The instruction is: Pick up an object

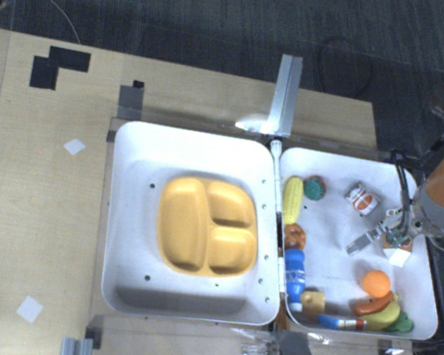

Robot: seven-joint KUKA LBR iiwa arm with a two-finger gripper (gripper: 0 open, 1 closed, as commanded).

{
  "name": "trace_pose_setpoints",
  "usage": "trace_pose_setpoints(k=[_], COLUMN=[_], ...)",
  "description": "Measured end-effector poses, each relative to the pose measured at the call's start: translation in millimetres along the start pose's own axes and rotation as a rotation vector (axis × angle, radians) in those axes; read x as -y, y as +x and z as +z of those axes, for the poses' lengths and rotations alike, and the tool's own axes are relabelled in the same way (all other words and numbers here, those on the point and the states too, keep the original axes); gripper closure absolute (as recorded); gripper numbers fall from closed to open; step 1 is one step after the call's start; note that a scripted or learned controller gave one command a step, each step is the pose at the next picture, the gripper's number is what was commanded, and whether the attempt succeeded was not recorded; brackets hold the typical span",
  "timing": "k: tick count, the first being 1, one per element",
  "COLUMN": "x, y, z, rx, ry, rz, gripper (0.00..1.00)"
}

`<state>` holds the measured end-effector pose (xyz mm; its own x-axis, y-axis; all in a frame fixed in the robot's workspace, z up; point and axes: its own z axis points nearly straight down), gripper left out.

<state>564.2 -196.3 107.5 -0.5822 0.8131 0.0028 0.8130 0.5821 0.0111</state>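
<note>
Poised low in the right bin point(428, 284), up and slightly left of the orange ball point(377, 282): grey gripper point(371, 239), aimed at bare white floor, nothing visibly caught in it. Open or closed, impossible to tell from this slanted view. Candidates for picking all within reach of the ball: red-and-white can point(361, 199) farther up beyond the gripper, banana point(383, 313) touching just below, marker point(341, 321) down-left against the bin's near wall, blue bottle point(294, 273) well to the left by the dividing wall, corn cob point(292, 199) up-left along that same wall. Likely risk from here: a close on empty floor, the gripper sitting in the gap between can and ball rather than over either. Second risk: a drop toward the ball, round and probably quick to roll, nudging it into the banana and out of the grasp. Third: a sideways brush against the can, tipping it away toward the far wall. Far left of the ball, out of play, a yellow divided tray point(205, 226) in the left bin point(128, 200).
</note>
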Motion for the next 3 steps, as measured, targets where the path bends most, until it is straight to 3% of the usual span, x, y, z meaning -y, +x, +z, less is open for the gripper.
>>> trace_pose_setpoints(k=[1,2,3], x=[-71.0,-71.5,-72.7], y=[-44.6,-46.0,-46.2], z=[8.2,-4.5,-5.1], rx=[0.008,0.012,0.015], ry=[0.004,0.003,-0.001], rz=[0.212,0.205,0.204], gripper=[0.00,1.00,0.00])
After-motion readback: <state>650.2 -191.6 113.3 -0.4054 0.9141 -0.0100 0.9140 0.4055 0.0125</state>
